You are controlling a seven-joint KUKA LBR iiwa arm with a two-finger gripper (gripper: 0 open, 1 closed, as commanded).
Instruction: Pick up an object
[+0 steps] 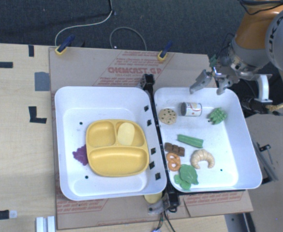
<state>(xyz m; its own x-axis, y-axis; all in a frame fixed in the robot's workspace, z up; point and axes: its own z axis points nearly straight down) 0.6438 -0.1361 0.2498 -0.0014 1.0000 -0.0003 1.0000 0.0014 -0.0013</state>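
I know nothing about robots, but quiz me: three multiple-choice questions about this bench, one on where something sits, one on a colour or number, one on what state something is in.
1. Where does the yellow tray lie?
A. in the left bin
B. in the right bin
C. on the cardboard outside the bins

2. What colour is the bunch of grapes beside that tray?
A. red
B. purple
C. orange

3. What is the tool doing?
A. gripping the croissant
B. pressing on the cookie
C. open, with nothing between its fingers

Answers:
1. A, the tray fills the middle of the left bin.
2. B, the grapes show purple at the tray's left edge.
3. C, its fingers are spread above the far rim of the right bin, while the croissant and cookie lie untouched on the bin floor.
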